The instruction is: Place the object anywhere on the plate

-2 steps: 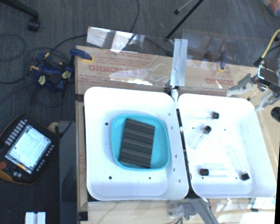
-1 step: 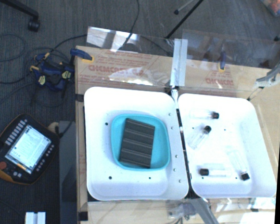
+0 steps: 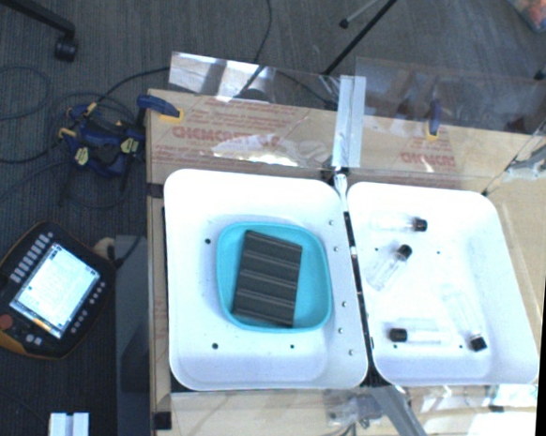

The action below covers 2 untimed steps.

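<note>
The dark grey ribbed rectangular block point(image 3: 268, 278) lies flat inside the shallow turquoise plate point(image 3: 318, 296) (task apparently met), though the claw's state cannot be told.

4 clear vials point(image 3: 410, 270) in the right bin point(image 3: 496, 371) are too faint to outline.

Two bins sit side by side on the table point(image 3: 261, 127), touching along their inner edges. The left bin point(image 3: 188, 281) holds a plate point(image 3: 228, 256) at its centre, and a ribbed block point(image 3: 268, 278) lies flat on the plate. The right bin point(image 3: 498, 230) holds four vials, well apart: one vial point(image 3: 399, 224) at the rear, a second point(image 3: 389, 264) just before it, a third point(image 3: 414, 336) at the front, and a fourth point(image 3: 462, 323) at the front right. On the floor left of the table lie a teach pendant point(image 3: 42, 288) and, behind it, a cluster of clamps point(image 3: 100, 142).
</note>
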Available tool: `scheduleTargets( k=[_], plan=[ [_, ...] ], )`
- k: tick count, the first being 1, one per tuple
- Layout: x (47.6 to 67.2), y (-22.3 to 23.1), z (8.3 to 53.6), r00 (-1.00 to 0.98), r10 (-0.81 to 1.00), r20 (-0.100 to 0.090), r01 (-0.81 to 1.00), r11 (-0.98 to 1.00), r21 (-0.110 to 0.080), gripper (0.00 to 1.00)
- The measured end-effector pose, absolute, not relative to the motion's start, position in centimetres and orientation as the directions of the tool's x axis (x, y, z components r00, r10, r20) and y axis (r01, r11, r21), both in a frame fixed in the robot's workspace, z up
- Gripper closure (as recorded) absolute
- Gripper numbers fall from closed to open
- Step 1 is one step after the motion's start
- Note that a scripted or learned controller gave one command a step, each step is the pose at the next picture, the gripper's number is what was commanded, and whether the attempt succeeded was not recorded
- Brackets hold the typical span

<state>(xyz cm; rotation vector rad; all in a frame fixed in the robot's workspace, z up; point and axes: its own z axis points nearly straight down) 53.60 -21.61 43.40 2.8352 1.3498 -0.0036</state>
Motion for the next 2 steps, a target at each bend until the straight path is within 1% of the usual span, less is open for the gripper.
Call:
scheduleTargets(
  k=[1,2],
  plan=[
    [54.11,-21.69,43.34,0.765,0.645,-0.003,0.645,-0.765,-0.001,0.0],
    [53.15,-22.18,43.38,0.848,0.53,-0.003,0.53,-0.848,0.0,0.0]
  ],
)
